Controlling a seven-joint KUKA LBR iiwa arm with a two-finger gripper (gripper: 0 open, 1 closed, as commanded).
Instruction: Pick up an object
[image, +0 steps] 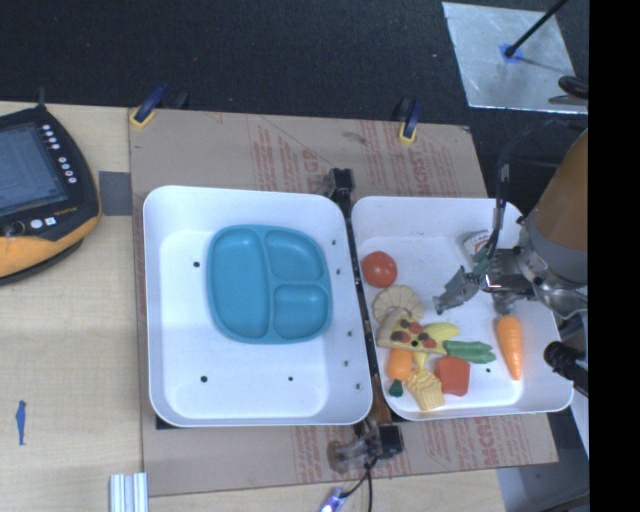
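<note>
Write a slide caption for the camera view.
KUKA arm's gripper hovers in the right bin above toy food; blue divided plate sits in the left bin.

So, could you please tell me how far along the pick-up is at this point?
Nothing looks picked yet: the tomato, carrot and the other toy foods all lie in the right bin. In hand: the hand is low over that bin's bare middle, with nothing visible between its fingers. Left: closing on an object and lifting it.
</note>
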